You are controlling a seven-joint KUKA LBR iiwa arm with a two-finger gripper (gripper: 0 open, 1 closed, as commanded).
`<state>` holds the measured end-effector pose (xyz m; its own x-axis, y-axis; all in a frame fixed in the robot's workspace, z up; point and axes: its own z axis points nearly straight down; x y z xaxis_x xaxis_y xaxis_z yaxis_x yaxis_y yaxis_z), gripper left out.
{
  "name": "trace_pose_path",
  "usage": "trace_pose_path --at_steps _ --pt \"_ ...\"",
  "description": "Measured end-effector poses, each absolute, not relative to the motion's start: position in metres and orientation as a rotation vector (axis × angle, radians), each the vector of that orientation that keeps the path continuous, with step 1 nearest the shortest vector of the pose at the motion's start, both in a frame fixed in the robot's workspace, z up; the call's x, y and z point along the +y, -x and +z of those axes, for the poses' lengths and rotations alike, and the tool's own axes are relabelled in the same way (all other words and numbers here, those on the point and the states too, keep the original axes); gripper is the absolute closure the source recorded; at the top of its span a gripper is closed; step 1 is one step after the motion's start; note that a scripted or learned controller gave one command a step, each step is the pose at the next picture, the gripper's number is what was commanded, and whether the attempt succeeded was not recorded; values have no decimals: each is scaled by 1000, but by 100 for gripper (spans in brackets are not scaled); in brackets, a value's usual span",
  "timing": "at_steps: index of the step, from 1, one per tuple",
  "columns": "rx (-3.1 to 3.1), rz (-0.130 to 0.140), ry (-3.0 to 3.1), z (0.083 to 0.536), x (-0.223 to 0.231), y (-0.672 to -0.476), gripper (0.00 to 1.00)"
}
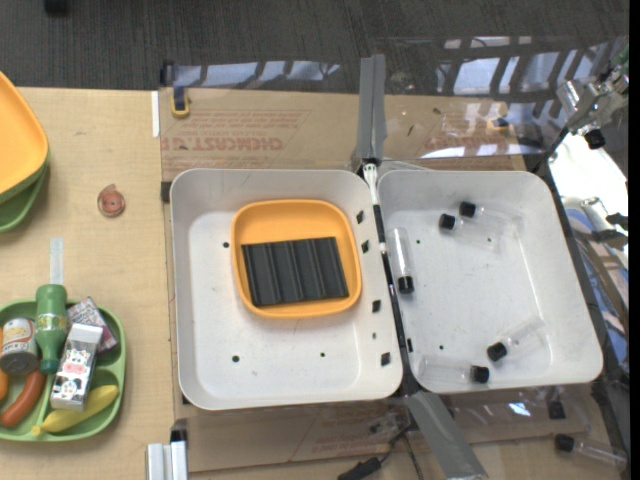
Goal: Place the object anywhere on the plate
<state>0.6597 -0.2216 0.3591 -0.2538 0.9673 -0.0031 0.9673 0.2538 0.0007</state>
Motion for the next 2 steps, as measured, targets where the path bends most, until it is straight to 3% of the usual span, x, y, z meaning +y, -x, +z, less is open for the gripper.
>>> trace_pose_path --at_steps 1,2 --pt "2738 -2 -1535 442 -222 -660 100" --pt "2991 -1 -954 441 -222 -660 100"
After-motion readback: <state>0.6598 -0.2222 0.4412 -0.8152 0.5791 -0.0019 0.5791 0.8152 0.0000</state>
